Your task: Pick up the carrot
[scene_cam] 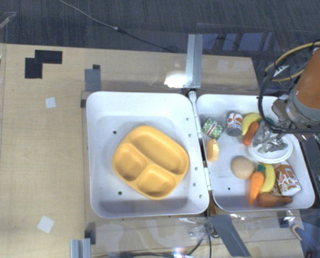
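Right bin (pixel 224 198): carrot (pixel 255 184) lying beside 1 banana (pixel 268 177); gripper (pixel 271 140) above a white plate (pixel 271 153), well apart from it, finger state impossible to tell

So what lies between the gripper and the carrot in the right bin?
In the camera view, the rim of a white plate lies between the gripper and the carrot, with a banana right beside the carrot.

The carrot (pixel 255 183) is orange with a green top. The divided plate (pixel 150 161) is yellow, and it sits in a white bin (pixel 103 144). Two bananas (pixel 250 122) are yellow. A small can (pixel 234 123) looks red and white, maybe. The round ball (pixel 242 167) is tan. The arm (pixel 317 82) is orange and grey.
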Tool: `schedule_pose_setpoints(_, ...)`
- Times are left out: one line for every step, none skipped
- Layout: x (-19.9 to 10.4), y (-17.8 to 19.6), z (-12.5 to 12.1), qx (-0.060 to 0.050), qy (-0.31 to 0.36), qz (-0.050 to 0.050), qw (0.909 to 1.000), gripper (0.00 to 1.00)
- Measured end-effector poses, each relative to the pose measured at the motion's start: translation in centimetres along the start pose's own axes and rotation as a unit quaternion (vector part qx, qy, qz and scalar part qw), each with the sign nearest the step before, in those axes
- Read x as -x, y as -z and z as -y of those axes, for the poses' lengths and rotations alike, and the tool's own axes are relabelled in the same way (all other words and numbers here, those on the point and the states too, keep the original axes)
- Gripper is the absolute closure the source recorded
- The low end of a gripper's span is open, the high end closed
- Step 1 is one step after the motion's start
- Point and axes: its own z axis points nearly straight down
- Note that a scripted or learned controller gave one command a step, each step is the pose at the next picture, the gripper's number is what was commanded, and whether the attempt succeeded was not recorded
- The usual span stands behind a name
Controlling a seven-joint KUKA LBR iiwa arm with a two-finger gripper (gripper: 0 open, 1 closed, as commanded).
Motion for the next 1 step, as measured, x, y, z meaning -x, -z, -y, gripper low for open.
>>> schedule_pose_setpoints(-3.1,-5.33,-5.01,0.003,0.186,-0.002,0.9826,1.0)
